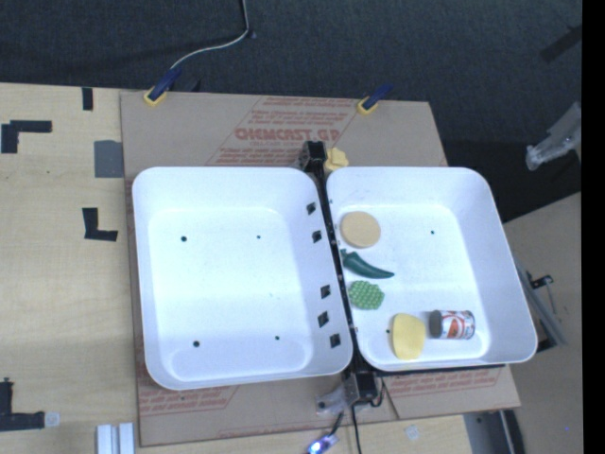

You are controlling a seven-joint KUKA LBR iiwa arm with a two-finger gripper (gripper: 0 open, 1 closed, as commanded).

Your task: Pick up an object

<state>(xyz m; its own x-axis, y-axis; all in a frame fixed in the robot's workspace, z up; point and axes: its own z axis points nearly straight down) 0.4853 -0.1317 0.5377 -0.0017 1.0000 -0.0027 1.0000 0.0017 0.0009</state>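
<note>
The right bin (463, 216) holds several small objects along its left and front sides. A tan round disc (360, 229) lies by the divider. Just below it is a dark green pepper-shaped piece (367, 267), then a green bumpy round piece (366, 295). Near the front wall a yellow lump (408, 336) rests beside a small red and white can (454, 324) lying on its side.
The left bin (227, 272) is bare white apart from small dark dots. Both bins sit on a cardboard sheet (284, 130) held by yellow and blue clamps (163, 85). A grey bracket (556, 140) stands off the bench at the upper right.
</note>
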